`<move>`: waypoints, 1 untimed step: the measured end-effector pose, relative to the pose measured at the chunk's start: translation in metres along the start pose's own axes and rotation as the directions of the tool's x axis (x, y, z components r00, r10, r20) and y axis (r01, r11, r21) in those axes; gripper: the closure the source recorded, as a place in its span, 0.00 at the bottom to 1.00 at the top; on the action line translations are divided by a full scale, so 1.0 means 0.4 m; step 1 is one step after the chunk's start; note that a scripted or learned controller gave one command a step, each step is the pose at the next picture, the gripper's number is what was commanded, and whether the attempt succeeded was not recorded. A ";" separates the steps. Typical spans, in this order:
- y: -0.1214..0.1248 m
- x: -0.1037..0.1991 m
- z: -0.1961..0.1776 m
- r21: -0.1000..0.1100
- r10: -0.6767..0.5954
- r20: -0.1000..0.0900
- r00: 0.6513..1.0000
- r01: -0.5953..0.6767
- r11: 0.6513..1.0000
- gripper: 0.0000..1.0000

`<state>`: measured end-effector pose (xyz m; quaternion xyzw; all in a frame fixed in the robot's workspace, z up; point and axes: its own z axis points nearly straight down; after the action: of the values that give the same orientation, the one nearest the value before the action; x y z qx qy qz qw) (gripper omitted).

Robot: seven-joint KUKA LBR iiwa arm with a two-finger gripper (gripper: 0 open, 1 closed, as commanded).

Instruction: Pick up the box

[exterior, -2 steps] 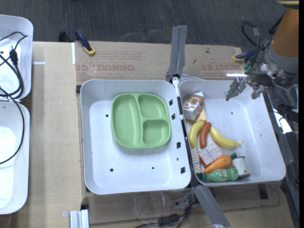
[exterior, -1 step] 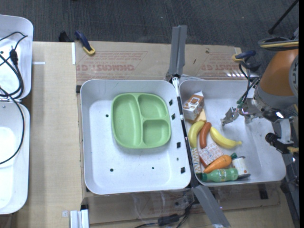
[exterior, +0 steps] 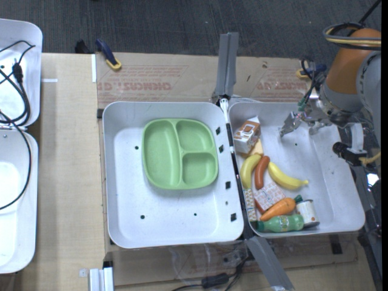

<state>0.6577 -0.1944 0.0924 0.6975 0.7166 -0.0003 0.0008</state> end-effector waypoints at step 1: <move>-0.083 -0.048 -0.004 -0.003 -0.055 -0.010 0.998 0.055 0.998 0.00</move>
<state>0.6252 -0.2145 0.0941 0.6775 0.7355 0.0040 -0.0017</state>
